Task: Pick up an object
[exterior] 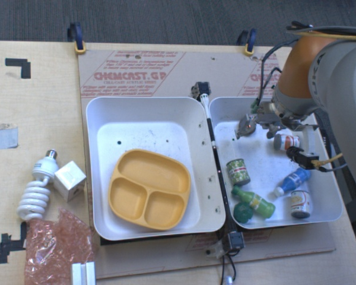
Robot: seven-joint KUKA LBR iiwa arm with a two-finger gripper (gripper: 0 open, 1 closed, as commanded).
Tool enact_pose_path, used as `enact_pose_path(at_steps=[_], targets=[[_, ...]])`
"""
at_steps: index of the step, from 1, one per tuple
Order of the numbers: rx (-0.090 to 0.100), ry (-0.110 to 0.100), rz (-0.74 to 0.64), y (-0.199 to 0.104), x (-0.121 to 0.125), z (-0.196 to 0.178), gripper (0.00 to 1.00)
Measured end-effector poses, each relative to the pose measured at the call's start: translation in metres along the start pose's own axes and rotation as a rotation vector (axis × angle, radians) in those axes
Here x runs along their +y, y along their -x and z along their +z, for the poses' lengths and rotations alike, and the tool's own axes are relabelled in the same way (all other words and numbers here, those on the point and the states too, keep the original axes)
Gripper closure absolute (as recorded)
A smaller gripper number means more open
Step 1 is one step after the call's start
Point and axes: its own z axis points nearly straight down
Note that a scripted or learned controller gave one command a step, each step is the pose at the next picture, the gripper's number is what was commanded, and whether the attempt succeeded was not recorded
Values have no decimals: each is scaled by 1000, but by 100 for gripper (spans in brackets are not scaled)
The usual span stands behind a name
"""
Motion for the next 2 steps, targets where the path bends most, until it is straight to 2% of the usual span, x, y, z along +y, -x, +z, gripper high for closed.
enact_pose_path(at_steps=[1,2], targets=[[-2,1,-2,0,0,-10,100],[-2,1,-2,0,0,-10,0]])
